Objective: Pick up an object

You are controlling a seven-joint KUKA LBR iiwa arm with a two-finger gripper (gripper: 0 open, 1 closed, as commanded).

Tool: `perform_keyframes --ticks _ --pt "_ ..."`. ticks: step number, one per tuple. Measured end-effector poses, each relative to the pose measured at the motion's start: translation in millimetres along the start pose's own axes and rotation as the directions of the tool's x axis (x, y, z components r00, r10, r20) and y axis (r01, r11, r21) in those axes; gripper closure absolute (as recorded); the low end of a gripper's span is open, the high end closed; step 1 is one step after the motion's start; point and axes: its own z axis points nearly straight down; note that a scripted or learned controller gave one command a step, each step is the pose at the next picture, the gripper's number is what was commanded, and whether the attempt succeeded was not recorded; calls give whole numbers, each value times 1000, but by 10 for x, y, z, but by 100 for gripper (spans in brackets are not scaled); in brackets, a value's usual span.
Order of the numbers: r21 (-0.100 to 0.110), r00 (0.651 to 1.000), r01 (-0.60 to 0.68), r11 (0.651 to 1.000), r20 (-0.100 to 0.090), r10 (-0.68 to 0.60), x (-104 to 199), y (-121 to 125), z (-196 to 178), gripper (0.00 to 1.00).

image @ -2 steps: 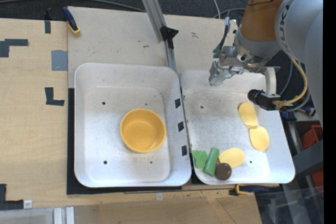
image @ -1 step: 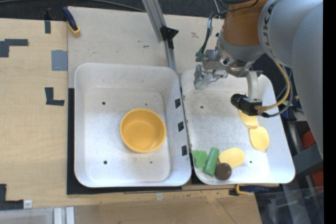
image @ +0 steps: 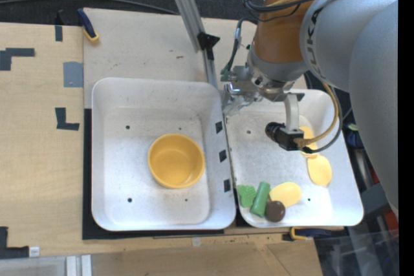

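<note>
Arm (image: pixel 323 22) reaches over the right bin (image: pixel 255 158). Left bin (image: pixel 116 139) holds a yellow bowl (image: pixel 176 160) near its centre. Tool (image: pixel 234 95) sits at the right bin's 11 o'clock corner; whether it is open or closed cannot be told. Green block (image: pixel 261 197) and brown ball (image: pixel 275 211) lie at the right bin's 6 o'clock.

Two bins are sitting side by side on the bench, with their inner walls touching. In the left bin (image: pixel 103 139) a bowl (image: pixel 176 160) is resting slightly nearer the front edge than the middle. In the right bin (image: pixel 255 152) four things are crowding the front-left corner: a small flat piece (image: pixel 246 194), a cylinder (image: pixel 261 197) just right of it, an oval piece (image: pixel 286 192) further right, and a ball (image: pixel 275 211) in front, touching both. A disc (image: pixel 319 170) is lying apart, near the right edge.
</note>
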Motion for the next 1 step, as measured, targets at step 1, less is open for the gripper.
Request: perform_keyframes --ticks 1 --pt "2 1000 1 1000 1 -1 568 -227 68 100"
